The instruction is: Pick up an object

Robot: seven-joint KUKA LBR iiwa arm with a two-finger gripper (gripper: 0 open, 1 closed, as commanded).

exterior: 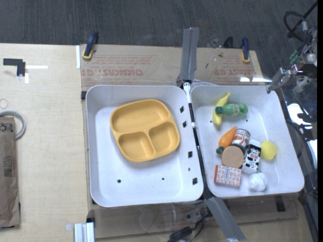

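We locate the candidate objects in the right bin (282,135), a shallow white moulded tray with rounded corners. We use the round wooden-looking disc (233,157), tan and flat-faced, as our landmark.

Touching the disc at its upper left, we find an orange carrot (226,138), tapered and smooth. Just above the disc stands a small can (241,136) with a printed label. Just right of the disc stands a small carton (251,158) patterned in black and white. Beyond the carton, farther right of the disc, we note a yellow lemon (268,150), rounded and matte. Below the disc lies a flat red-orange packet (228,176), rectangular. Below and right of the disc we see a white crumpled lump (257,182). Well above the disc, a green bottle (232,110) lies on its side across a curved yellow banana (220,109).

Well left of the disc, the left bin (101,155) carries a yellow plastic plate (145,129), glossy, with three compartments.

Far above and right of the disc, beyond the right bin's corner, metallic parts and cables of the arm (299,59) are visible. We cannot tell the gripper's state from this view. No object is lifted; all rest in the right bin.
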